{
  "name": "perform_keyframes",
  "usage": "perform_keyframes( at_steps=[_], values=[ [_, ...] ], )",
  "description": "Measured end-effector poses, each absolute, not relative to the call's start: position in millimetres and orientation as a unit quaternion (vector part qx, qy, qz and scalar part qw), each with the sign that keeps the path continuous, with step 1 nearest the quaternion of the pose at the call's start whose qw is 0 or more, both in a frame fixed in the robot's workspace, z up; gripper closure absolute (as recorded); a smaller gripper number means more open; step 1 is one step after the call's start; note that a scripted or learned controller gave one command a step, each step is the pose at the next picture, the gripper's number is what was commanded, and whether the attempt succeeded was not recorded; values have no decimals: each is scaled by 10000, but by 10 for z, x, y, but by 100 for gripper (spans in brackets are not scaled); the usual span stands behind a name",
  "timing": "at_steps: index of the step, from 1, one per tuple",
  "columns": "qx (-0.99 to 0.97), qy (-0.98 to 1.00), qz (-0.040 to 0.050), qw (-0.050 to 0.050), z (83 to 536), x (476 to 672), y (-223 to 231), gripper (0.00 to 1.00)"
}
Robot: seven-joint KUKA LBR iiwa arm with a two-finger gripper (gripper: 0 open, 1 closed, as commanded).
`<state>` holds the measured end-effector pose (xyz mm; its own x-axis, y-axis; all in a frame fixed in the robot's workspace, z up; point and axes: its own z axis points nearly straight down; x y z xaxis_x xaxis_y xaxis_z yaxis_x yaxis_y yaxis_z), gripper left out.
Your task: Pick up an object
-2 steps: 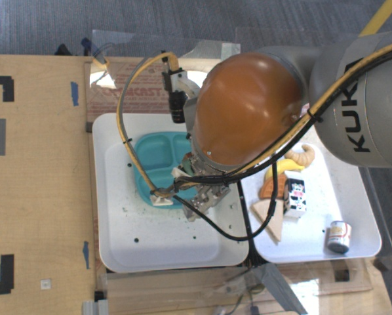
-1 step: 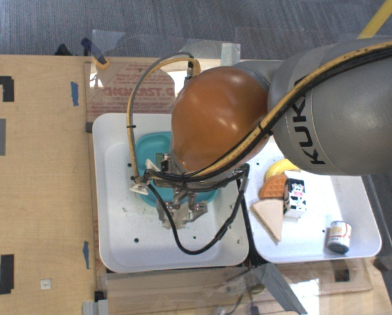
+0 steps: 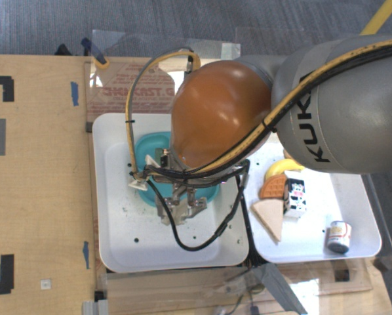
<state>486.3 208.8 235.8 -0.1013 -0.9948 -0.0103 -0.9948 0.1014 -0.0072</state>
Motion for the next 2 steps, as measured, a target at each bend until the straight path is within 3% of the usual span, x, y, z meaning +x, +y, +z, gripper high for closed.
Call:
perform_keyframes(
  at_steps=[2],
  values=[
    [-6710,7414,14,147,2578,4875,2152,100]
  ],
)
